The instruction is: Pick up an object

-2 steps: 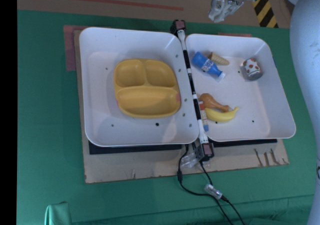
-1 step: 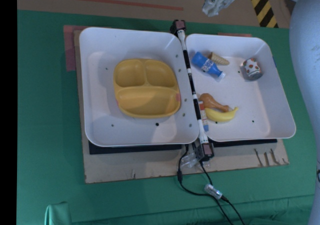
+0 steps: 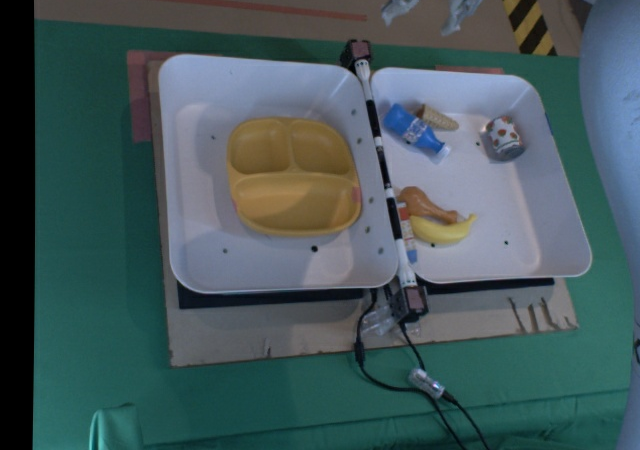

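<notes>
Green table, two white bins (image 3: 560, 238); pincer (image 3: 432, 0) open, empty, high; risk: crowded banana (image 3: 445, 229) and drumstick (image 3: 428, 204) foul grasp.

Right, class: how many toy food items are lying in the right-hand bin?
3 toy foods are clear: an ice cream cone near the back, a chicken drumstick by the divider, and a banana touching it in front. The blue bottle and small cup aren't counted.

Glossy yellow plastic plate (image 3: 292, 176) lies in smooth white plastic bin (image 3: 190, 238), over matt green cloth (image 3: 90, 318).
</notes>
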You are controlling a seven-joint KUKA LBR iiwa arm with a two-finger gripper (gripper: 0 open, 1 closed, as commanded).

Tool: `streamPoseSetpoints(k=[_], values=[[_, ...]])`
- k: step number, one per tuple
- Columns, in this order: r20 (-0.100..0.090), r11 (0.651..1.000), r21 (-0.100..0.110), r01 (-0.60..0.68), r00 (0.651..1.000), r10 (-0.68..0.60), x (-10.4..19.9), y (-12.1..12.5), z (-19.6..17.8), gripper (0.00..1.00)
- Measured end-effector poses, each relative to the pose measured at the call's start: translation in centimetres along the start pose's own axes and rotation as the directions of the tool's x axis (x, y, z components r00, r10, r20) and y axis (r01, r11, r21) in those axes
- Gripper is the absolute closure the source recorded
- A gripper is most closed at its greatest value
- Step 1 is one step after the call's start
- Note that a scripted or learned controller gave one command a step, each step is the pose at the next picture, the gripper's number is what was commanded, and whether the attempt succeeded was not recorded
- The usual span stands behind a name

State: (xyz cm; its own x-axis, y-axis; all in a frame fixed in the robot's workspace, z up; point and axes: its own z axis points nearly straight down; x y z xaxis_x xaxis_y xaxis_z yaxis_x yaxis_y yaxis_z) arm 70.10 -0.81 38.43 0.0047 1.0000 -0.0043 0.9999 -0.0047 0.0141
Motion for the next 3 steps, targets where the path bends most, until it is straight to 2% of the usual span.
streamPoseSetpoints(k=[1, 2, 3], values=[[0.002, 1.0, 0.005, -0.004, 1.0, 0.004, -4.1, -0.6, 5.6, 0.0], [0.002, 1.0, 0.005, -0.003, 1.0, 0.003, -6.3, -1.6, 9.8, 0.0], [0.0, 1.0, 0.008, -0.003, 1.0, 0.003, -9.5, -6.8, 18.1, 0.0]])
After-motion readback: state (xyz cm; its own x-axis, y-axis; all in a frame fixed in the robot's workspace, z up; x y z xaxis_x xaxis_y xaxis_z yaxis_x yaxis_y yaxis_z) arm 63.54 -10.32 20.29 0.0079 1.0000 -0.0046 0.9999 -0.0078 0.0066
